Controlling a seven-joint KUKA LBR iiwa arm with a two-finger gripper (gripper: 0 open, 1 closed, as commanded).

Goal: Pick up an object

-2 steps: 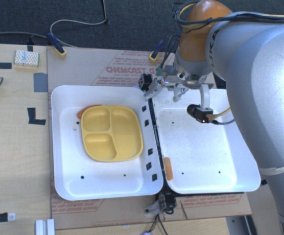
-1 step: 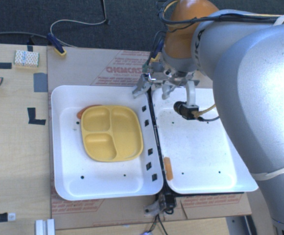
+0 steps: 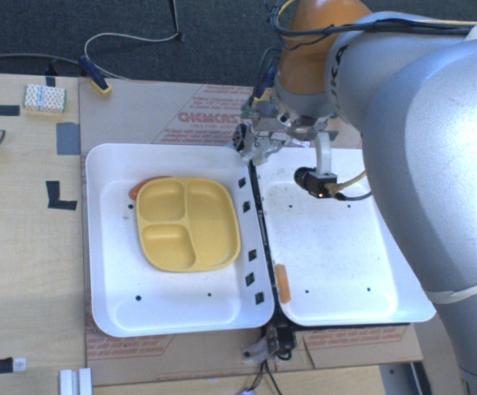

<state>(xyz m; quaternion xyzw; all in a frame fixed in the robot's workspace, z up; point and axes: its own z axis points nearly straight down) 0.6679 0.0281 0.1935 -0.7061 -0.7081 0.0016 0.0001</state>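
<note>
Gripper (image 3: 259, 142) poised over the far end of the divider between two white bins; whether it is released or clenched cannot be told.

Yellow divided tray (image 3: 187, 223) lies in the left bin (image 3: 111, 303), at about 7 o'clock from the gripper. Small orange piece (image 3: 282, 282) rests in the right bin (image 3: 337, 303) against the divider, toward 6 o'clock, its long axis running 12-to-6. The tray seems the nearer candidate.

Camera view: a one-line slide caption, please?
Arm's hand above the bins' divider; yellow tray in left bin, orange piece in right bin.
</note>
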